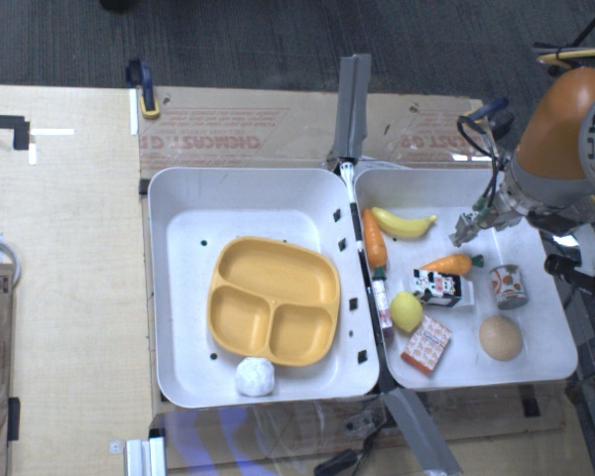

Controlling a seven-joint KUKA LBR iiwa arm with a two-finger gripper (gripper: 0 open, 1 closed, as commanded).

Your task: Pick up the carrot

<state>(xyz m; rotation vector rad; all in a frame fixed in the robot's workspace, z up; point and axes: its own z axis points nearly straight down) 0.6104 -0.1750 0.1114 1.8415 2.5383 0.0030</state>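
Carrot (448,263) sits mid right bin (565,365), crowded by milk carton (438,287) below and banana (404,223) upper left. Gripper (469,226) hovers just above; can't tell its grip state.

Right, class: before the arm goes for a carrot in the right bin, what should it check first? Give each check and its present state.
1. Target in view: ok. One carrot lies along the right bin's left wall; a smaller carrot lies mid-bin.
2. Which carrot is meant: cannot tell.
3. Gripper near a target: ok, it sits up and right of the smaller carrot.
4. Gripper holding nothing: cannot tell.
5. Room around the smaller carrot: not ok, the small carton touches it from below.
6. Room around the wall carrot: not ok, the banana lies close on its right.
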